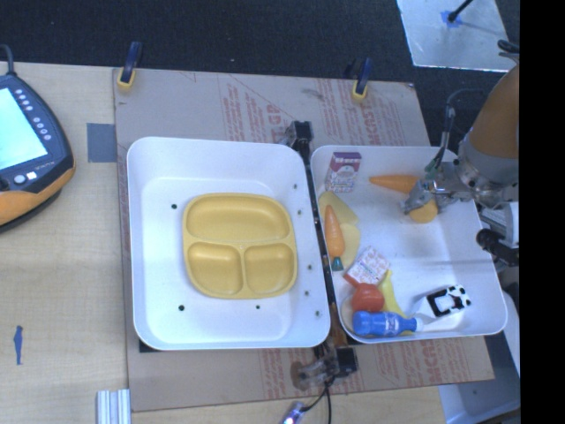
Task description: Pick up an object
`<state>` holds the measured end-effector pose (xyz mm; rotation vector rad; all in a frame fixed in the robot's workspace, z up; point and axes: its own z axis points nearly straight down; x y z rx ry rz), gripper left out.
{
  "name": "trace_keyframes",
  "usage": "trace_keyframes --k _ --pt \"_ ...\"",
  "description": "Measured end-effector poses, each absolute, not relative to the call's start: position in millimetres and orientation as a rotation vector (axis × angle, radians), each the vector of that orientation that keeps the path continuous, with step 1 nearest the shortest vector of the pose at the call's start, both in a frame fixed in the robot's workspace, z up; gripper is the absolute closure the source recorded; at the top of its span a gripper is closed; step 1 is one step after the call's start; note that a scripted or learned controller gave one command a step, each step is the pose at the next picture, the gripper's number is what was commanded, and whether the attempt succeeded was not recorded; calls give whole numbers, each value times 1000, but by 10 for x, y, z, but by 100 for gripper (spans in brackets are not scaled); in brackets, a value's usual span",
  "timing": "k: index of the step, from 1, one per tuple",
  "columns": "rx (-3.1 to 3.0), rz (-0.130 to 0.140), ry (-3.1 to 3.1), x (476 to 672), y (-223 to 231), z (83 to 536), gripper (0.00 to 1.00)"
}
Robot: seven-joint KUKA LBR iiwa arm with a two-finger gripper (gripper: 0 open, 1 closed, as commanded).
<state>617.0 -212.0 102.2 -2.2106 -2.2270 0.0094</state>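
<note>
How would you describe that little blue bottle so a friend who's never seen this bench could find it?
Start at the right-hand white bin, the one crowded with toys, and go to its near edge. The blue bottle lies there on its side, just below a red tomato-like toy. It is the only blue thing in the bin.

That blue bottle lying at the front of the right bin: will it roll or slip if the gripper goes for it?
The blue bottle lies on its side, so it would probably roll if nudged. Its surface looks smooth and rounded, so it may slip. The red piece crowds it, leaving little finger room.
</note>
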Motion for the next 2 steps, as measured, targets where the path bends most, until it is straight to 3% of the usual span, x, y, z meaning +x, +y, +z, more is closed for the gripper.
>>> trace_keyframes --k 1,2 --pt "-2211 6 -2226 6256 -1457 946 100" --pt "-2213 3 -2227 5921 -562 1926 100"
